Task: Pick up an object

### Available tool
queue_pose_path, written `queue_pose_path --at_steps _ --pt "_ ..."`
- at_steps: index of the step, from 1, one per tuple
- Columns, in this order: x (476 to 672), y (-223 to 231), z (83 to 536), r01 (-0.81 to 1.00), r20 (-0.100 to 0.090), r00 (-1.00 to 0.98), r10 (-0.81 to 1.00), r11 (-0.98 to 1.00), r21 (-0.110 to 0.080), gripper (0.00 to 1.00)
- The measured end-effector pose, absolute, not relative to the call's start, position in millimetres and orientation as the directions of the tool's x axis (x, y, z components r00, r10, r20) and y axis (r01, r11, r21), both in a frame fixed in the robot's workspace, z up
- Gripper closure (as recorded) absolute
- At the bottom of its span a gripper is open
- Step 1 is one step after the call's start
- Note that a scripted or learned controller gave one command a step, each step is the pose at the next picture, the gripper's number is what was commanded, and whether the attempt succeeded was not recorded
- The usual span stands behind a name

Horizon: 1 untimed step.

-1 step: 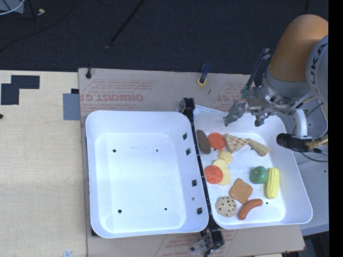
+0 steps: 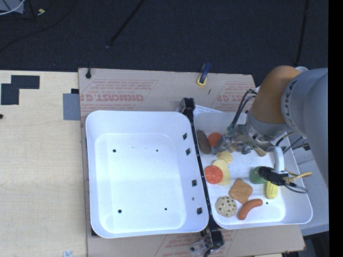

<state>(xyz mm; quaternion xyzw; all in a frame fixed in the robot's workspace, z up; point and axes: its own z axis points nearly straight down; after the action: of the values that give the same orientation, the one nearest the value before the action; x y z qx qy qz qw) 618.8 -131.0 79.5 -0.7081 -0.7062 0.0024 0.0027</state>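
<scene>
2 white bins sit side by side. The left bin (image 2: 102, 170) comes first, then the right bin (image 2: 300, 210) with its toy food: 1 brown oblong piece (image 2: 203, 142), 1 orange ball (image 2: 215, 139), 1 red disc (image 2: 214, 174), 1 spotted cookie (image 2: 225, 206), 1 toast slice (image 2: 241, 190), 1 sausage (image 2: 250, 209), 1 corn cob (image 2: 271, 189). The gripper (image 2: 239, 142) hangs low over the bin's upper part, just right of the orange ball; I cannot tell its state.
</scene>
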Motion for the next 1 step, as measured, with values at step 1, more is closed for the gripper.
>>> queue_pose_path --at_steps 1 --pt "620.5 -132.5 97.5 1.0 0.001 0.006 1.0 -0.006 -0.003 1.0"
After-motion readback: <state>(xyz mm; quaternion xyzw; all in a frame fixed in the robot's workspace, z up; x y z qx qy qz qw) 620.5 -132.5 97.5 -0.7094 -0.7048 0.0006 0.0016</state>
